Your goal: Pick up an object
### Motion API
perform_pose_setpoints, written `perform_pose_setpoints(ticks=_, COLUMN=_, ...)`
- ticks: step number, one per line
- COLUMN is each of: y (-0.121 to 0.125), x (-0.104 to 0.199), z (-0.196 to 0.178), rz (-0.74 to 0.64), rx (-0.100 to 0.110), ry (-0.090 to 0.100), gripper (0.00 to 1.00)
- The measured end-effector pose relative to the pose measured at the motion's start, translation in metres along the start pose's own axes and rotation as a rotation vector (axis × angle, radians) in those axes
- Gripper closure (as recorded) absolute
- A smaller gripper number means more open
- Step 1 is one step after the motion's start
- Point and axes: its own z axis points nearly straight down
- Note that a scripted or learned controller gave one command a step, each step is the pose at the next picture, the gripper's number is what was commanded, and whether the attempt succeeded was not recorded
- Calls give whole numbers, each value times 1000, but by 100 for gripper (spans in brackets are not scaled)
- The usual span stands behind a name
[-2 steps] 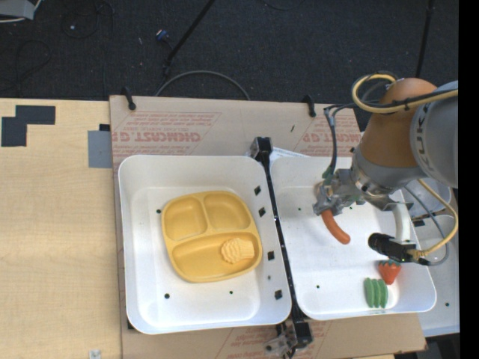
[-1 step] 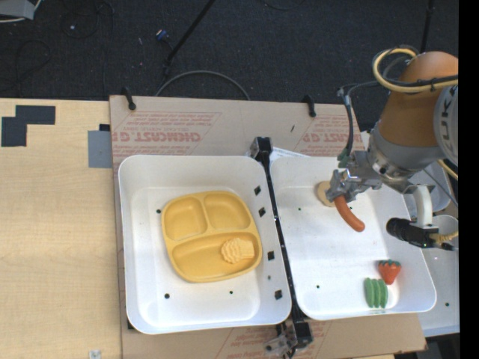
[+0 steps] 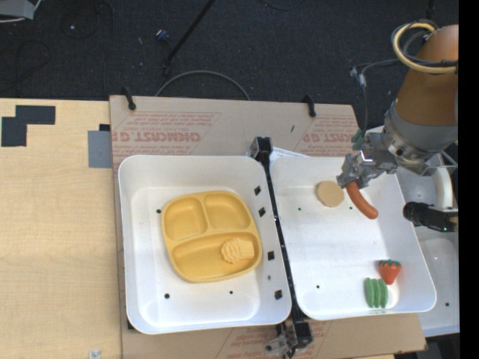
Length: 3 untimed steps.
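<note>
Dark floor behind a pale wood tabletop

Black cables trail across the dark carpeted floor at the top; a light wood tabletop carries a printed cardboard sheet and grey and black patches.

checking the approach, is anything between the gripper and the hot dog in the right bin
Nothing visible. The gripper is right at the upper end of the hot dog; the tan cookie lies just beside them, to the view's left.
</note>
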Motion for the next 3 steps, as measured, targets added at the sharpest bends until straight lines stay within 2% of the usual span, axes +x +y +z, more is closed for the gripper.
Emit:
perform_pose_setpoints(ticks=1, y=-8, x=54, z=4, rz=-3, rx=7, ry=3, gripper=100)
perform_pose_setpoints(ticks=2, y=-26, x=105, z=5, rz=-4, rx=8, ry=3, gripper=100)
perform_pose_setpoints(ticks=3, y=-43, x=153, z=26, rz=-4, rx=10, ry=2, gripper=100)
